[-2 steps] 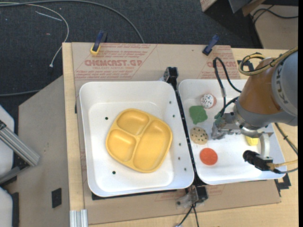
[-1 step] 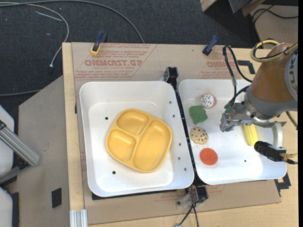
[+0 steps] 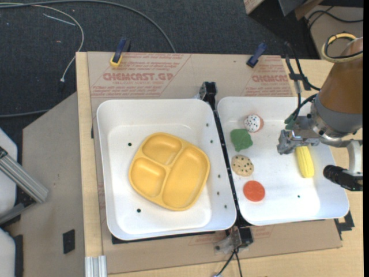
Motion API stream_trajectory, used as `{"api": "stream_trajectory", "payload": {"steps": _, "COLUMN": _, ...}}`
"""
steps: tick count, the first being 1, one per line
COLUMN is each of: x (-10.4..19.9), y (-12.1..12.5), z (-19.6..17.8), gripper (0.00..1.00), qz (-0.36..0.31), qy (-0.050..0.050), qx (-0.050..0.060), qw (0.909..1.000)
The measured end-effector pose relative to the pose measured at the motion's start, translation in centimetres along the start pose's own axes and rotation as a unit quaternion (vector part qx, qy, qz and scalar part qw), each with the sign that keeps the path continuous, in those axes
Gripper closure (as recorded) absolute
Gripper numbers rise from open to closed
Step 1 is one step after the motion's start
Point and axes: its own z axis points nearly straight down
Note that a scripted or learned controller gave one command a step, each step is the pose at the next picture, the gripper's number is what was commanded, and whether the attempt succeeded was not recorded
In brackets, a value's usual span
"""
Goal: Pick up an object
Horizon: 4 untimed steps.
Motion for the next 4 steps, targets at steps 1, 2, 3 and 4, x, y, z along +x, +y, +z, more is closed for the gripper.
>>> {"api": "stream_trajectory", "payload": {"steps": 1, "x": -0.7, "y": 0.6, "z": -5.9, "gripper": 1.00, "qz": 0.000, "qy": 0.000, "qx": 0.000, "qw": 1.0000}}
{"api": "stream_trajectory", "payload": {"steps": 2, "x": 3.9, "y": 2.2, "z": -6.4, "gripper": 1.00, "qz": -0.001, "qy": 0.000, "qx": 0.001, "qw": 1.0000}}
{"api": "stream_trajectory", "payload": {"steps": 3, "x": 8.3, "y": 4.1, "z": -6.4, "gripper": 1.00, "qz": -0.002, "qy": 0.000, "qx": 0.001, "qw": 1.0000}}
{"api": "stream_trajectory", "payload": {"steps": 4, "x": 12.7, "y": 5.8, "z": -6.3, "gripper": 1.00, "qz": -0.002, "qy": 0.001, "qx": 0.001, "qw": 1.0000}}
